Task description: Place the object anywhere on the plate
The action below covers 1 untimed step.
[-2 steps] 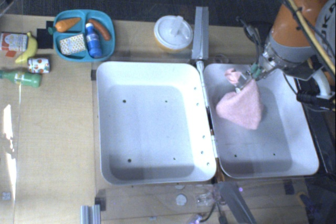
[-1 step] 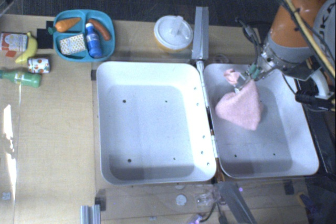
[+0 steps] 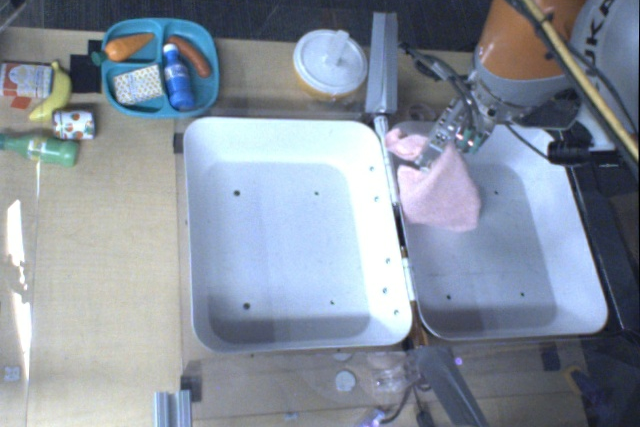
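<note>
A pink cloth [image 3: 441,194] hangs bunched over the left part of the right bin [image 3: 520,305], close to the divider between the bins. My gripper [image 3: 440,147] comes down from the upper right and is shut on the cloth's top, with the fabric fanning out below the fingertips. The blue divided plate [image 3: 203,50] sits on the bench at the upper left, beyond the left bin. It holds a toy carrot [image 3: 131,45], a blue bottle [image 3: 178,75] and other toy food.
The left bin [image 3: 290,315] lies between the cloth and the plate. A white lidded cup [image 3: 331,63] stands behind the bins. A banana [image 3: 52,93], a small can [image 3: 73,124] and a green bottle [image 3: 40,149] lie at the far left.
</note>
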### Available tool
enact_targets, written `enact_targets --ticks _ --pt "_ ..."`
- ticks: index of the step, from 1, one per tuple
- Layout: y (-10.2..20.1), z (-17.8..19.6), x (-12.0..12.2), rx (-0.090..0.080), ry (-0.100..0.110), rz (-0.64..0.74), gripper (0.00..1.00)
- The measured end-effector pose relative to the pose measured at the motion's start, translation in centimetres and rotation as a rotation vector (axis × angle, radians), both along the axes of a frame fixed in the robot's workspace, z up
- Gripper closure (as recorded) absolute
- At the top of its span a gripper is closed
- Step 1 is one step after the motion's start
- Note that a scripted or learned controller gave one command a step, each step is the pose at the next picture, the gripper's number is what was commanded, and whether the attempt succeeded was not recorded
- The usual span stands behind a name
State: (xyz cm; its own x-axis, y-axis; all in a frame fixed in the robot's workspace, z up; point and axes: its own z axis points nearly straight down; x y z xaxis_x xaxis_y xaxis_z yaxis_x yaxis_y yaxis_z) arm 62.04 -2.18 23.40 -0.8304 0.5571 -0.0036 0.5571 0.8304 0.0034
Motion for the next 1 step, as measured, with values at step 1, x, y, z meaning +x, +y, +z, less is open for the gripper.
enact_targets --ticks 1 --pt "4.84 -0.55 0.1 -0.001 -0.002 0.402 1.0"
